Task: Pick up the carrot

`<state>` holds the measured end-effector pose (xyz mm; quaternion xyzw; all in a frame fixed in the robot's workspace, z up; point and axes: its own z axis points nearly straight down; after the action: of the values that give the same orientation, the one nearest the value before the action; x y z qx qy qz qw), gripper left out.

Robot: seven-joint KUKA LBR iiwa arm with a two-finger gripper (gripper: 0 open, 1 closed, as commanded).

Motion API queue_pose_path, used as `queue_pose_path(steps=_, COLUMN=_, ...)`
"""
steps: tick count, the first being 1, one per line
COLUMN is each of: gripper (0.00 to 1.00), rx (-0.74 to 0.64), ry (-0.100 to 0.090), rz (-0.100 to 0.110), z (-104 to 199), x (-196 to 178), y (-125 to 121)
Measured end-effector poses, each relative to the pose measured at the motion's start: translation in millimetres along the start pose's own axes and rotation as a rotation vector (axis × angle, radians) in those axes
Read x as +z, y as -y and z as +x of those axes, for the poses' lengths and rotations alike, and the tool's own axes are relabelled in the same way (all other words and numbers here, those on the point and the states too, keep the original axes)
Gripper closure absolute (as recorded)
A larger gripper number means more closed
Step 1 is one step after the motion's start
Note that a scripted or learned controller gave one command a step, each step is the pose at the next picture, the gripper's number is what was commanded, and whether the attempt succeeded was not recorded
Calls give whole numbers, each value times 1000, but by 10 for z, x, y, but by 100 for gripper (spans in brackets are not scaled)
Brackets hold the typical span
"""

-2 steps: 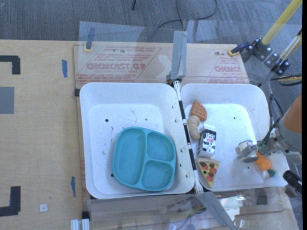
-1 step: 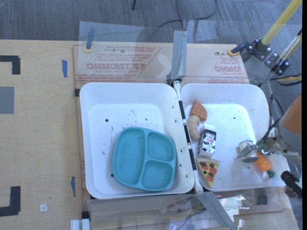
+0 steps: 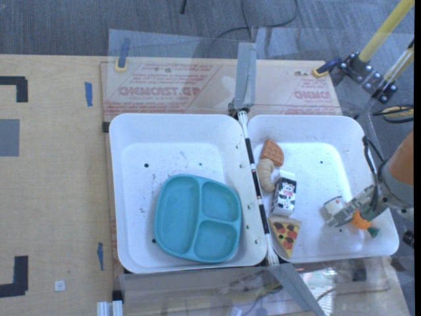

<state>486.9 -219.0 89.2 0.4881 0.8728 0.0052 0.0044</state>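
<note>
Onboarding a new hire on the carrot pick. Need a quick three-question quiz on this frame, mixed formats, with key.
1. True or false: the carrot lies in the left bin.
2. Multiple choice. The blue divided plate sits in:
A. the left bin
B. the right bin
C. on the wooden bench
3. Fill in: the gripper is over the right bin's ____ corner, right beside the carrot.

Key:
1. False. It lies in the right bin, near the gripper.
2. A.
3. Near right. Whether the carrot is gripped cannot be made out.
</note>
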Motion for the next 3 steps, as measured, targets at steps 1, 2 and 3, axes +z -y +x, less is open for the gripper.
queue_pose_path(steps=1, gripper=100, rx=-62, ry=-7, rz=15, z=405, x=-64, y=-172)
queue_pose_path(steps=2, gripper=100, rx=-46, ry=-2, rz=1, z=-261, x=9, y=-439)
queue_pose_path(steps=3, gripper=100, rx=-175, ry=-3, rz=12, z=-161, x=-1060, y=-1061)
